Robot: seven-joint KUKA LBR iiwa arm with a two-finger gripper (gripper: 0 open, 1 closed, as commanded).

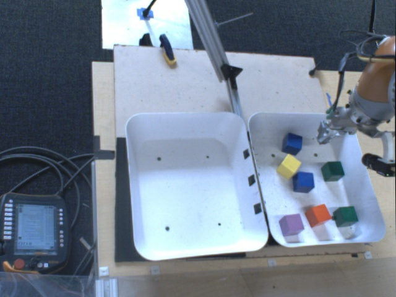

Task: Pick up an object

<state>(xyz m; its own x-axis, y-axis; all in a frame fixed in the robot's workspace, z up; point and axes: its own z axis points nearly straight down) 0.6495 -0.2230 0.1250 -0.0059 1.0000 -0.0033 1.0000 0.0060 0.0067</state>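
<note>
We saw the arm (pixel 375 82) reach in from the right, much of it cut off by the frame edge; its tool (pixel 324 135) hung over the upper right part of the right bin (pixel 265 125), near the rim; the tip was small and blurred against the white wall, so we could not tell the state of the tool, and nothing showed in its grip.

Seven blocks lay in the right bin; a blue block (pixel 292 143) sat just left of the tool and apart from it; a yellow block (pixel 288 166) lay below that, with a second blue block (pixel 303 182) just beside it; a dark green block (pixel 332 171) lay toward the right wall; along the bottom stood a purple block (pixel 291 225), an orange block (pixel 318 215) and another green block (pixel 345 215); a pale shape just beneath that green one was too faint for us to name.

The left bin (pixel 137 135) showed a few dark specks on its floor; both bins rested on the desk (pixel 179 79); a slanted metal pole (pixel 207 30) crossed the desk and hid part of the seam between the bins; a handheld control pendant (pixel 34 231) with cables lay at the lower left, partly cut off.
</note>
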